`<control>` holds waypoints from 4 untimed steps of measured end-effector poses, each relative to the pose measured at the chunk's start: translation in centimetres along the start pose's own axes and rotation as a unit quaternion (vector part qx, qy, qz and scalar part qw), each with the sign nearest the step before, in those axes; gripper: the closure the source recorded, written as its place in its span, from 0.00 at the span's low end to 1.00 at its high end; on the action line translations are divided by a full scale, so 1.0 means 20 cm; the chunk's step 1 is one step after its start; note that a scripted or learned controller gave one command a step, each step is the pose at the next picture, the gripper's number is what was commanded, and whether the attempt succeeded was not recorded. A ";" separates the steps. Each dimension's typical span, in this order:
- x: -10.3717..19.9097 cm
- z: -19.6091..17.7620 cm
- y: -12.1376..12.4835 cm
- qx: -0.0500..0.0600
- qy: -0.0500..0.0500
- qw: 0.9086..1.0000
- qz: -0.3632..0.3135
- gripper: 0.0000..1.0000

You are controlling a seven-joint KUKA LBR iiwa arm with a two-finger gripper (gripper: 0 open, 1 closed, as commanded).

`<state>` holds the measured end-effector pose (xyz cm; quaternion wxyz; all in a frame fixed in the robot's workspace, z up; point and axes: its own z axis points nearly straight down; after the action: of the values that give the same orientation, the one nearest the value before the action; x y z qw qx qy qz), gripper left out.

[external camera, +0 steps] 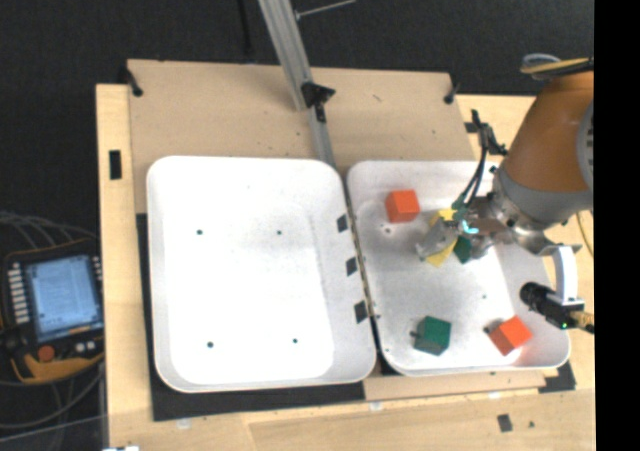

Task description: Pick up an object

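Over the right bin (392,354) I am seeing the arm (550,154) reaching in from the right, with the gripper (462,232) hanging low above the bin's upper middle, right beside a yellow object (437,249) and a small dark green piece (463,250); whether it is open or closed I cannot tell from my feed. Around it, an orange block (402,205) is lying near the bin's upper left, a green block (432,335) is sitting toward the lower edge, and another orange block (509,335) is resting near the lower right corner, while the left bin (160,239) is lying alongside on the bench (240,99).
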<state>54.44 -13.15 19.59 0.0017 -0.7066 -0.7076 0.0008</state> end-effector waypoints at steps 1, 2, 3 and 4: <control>0.00 -0.01 0.00 -0.003 -0.001 1.000 0.001 0.00; 0.01 0.30 0.01 0.001 -0.001 1.000 0.001 0.00; 0.00 0.50 0.01 -0.003 -0.002 1.000 0.001 0.00; 0.00 0.43 0.02 -0.005 -0.001 1.000 0.005 1.00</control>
<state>54.81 -13.23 10.94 -0.0028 -0.7100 -0.7042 -0.0018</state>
